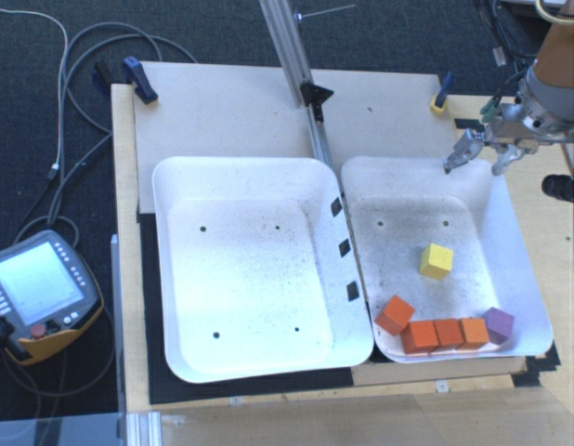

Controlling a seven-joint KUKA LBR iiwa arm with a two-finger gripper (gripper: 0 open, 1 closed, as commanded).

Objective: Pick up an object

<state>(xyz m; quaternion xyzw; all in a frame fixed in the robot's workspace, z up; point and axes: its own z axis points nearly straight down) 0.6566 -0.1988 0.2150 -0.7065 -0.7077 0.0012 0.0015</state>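
Note:
My gripper (479,159) hovers over the far right corner of the right bin (510,249), open, with nothing between its fingers. A yellow cube (437,260) sits alone in the middle of that bin, well below the gripper. Along the near edge of the bin lies a row of blocks: an orange block (394,314) tilted at the left, two orange-red blocks (434,334) side by side, an orange block (474,331), and a purple block (499,322) at the right end.
The left bin (176,193) lies beside the right one, with a metal rail (287,35) running down toward the gap between them. A pendant controller (36,291) and cables lie off the bench at left. Blue clamps (138,77) hold the board's far corners.

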